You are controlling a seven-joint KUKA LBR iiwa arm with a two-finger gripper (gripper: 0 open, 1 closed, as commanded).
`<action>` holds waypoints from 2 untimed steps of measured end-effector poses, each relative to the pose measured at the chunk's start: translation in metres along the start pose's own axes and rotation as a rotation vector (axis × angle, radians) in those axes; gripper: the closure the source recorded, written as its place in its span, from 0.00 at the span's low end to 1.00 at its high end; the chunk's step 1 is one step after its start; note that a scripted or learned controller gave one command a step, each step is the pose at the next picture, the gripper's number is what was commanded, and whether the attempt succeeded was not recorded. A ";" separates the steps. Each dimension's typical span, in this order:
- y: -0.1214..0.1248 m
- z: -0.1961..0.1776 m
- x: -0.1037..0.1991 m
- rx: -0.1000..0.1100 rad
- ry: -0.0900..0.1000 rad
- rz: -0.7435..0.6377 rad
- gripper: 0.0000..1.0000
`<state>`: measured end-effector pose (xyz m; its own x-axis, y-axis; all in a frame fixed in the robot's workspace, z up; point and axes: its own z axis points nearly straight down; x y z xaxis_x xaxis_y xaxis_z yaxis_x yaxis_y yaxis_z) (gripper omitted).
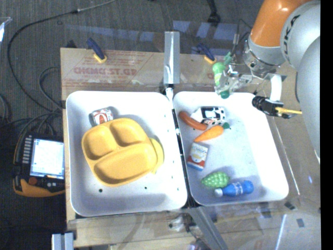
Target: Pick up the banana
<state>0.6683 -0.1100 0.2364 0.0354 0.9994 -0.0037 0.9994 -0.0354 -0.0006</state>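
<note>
A curved yellow piece (pixel 158 152) sticks out along the right edge of a yellow divided plate (pixel 120 150) in the left bin; it may be the banana, mostly hidden by the plate. My gripper (pixel 225 82), with green tips, hangs over the far rim of the right bin (pixel 276 155), well away from that yellow piece and up to its right. Nothing shows in its grasp.
A small can (pixel 102 115) lies behind the plate in the left bin (pixel 75 191). The right bin holds a red sausage (pixel 189 121), a black-and-white carton (pixel 211 113), a carrot (pixel 209 133), a small box (pixel 198 155), a green bumpy toy (pixel 215 179) and a blue bottle (pixel 237 188).
</note>
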 end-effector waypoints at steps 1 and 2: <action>-0.001 0.048 0.042 -0.002 -0.002 -0.163 1.00; 0.002 0.077 0.023 -0.014 0.001 -0.269 1.00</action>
<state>0.6706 -0.0876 0.1597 -0.2313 0.9729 -0.0042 0.9728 0.2313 0.0121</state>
